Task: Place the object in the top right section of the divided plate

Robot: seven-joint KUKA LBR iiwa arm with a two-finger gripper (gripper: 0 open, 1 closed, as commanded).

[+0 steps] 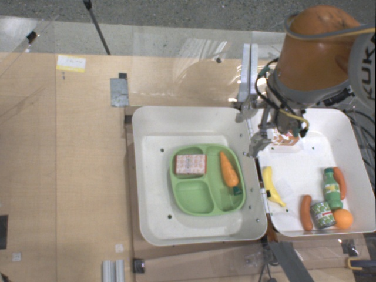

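brightness: i see a bright, even picture with nothing lost in the dark.
light: it seems to come from above, soft and spread out.
glare: pale streaks shine on the clear panel (194,46) behind the bins.
shadows: a soft, thin one lies under the green plate (207,203); a darker one sits under the arm (320,46).
sharpness: the small things look a bit fuzzy to me.
colour: a little washed out, and the white bins (154,128) look almost flat.

The divided plate (207,184) sits in the left bin (147,157) holding a carrot (228,168) and a box (190,164), while a banana (271,187), sausage (306,212), can (322,214) and bottle (332,188) lie in the right bin (346,128)
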